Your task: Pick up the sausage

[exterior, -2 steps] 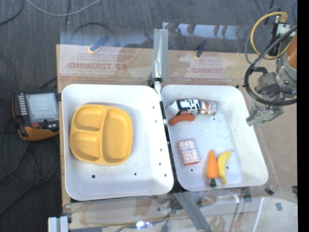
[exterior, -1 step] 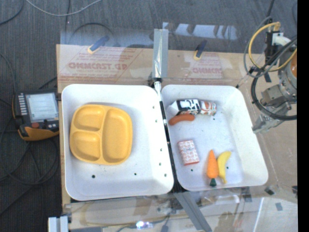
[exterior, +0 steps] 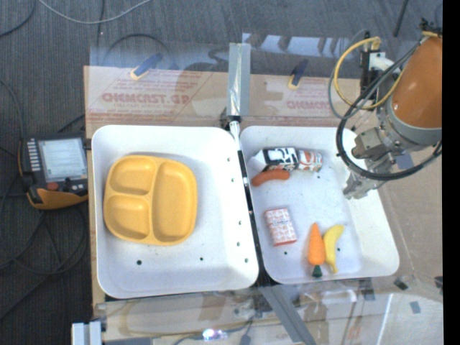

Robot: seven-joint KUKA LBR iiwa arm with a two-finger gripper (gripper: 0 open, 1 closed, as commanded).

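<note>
Approach step: the tool [exterior: 357,187], finger state indeterminable, hangs right of the small orange-red sausage [exterior: 269,177]; next, travel left and descend.

Single fixed overhead camera, slanted down, both bins [exterior: 215,139] framed.

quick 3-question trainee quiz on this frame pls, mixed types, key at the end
1. True or false: the sausage lies in the bin with the yellow tray.
2. What touches the sausage's upper side? A) carrot B) black-and-white can C) banana
3. Where is the gripper relative to the sausage?

Key:
1. False; it lies in the right bin, the tray in the left.
2. B.
3. Off to its right, near the right bin's right rim, away from the sausage.
</note>
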